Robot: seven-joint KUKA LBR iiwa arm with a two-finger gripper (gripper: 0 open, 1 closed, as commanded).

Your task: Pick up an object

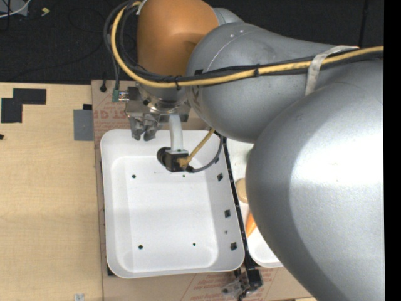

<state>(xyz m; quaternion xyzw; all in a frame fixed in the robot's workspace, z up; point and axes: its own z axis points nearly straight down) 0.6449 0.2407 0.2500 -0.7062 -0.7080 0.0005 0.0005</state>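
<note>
White left bin (pixel 119 243) — hand (pixel 145 130) above its far rim.

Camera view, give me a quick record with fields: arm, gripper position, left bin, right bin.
arm: grey KUKA arm with orange band, reaching in from the right
gripper position: gripper over the far rim of the left bin
left bin: white, shallow; small dark spots on its floor
right bin: right bin largely hidden by the arm; an orange object at its near left edge, kind unclear
</note>
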